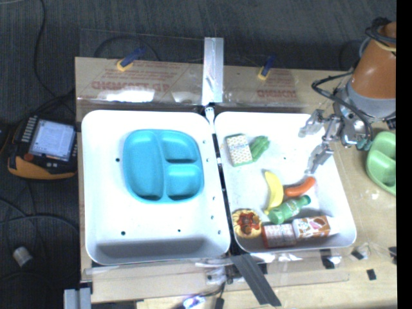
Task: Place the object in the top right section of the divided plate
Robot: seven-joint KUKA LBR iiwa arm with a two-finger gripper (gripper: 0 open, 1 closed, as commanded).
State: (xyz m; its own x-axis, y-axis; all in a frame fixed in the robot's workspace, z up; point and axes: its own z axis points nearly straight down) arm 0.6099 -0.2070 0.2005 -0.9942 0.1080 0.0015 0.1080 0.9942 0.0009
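The blue divided plate (163, 164) lies in the left bin (103, 237); it has one long section on its left and two smaller ones on its right. My gripper (317, 143) hovers over the upper right part of the right bin (293, 124), open, with nothing between its fingers. One fingertip (314, 165) hangs just above the orange carrot-like piece (300, 187). Further left and lower in the same bin lie a yellow banana (273, 187), a green bottle (288, 210), a pizza piece (246, 222) and a red-labelled carton (297, 230).
A patterned small box (238, 149) and a green vegetable piece (259, 147) rest at the top left of the right bin. A green object (384, 159) stands on the bench right of the bins. A handheld device (48, 143) lies left of the bench.
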